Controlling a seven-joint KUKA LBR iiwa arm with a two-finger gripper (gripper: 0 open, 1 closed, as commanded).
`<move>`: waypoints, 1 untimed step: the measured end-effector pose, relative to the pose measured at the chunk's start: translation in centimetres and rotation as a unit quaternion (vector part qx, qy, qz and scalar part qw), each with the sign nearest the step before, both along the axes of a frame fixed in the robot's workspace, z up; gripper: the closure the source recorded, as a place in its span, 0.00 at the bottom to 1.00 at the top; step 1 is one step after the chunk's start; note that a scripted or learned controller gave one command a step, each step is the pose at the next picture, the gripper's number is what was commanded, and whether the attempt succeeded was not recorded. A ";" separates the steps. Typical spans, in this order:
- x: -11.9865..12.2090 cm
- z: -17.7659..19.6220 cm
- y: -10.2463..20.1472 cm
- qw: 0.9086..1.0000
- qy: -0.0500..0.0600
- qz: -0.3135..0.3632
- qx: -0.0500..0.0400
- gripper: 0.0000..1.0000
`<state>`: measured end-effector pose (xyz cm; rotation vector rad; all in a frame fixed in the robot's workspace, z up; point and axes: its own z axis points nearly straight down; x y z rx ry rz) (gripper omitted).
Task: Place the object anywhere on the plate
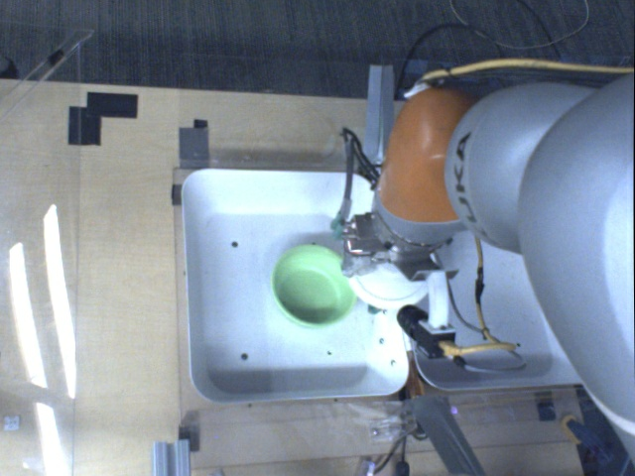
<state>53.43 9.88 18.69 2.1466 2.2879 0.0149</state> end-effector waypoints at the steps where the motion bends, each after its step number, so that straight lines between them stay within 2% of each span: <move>1: 4.0 2.8 9.3 0.995 0.003 0.097 -0.002 1.00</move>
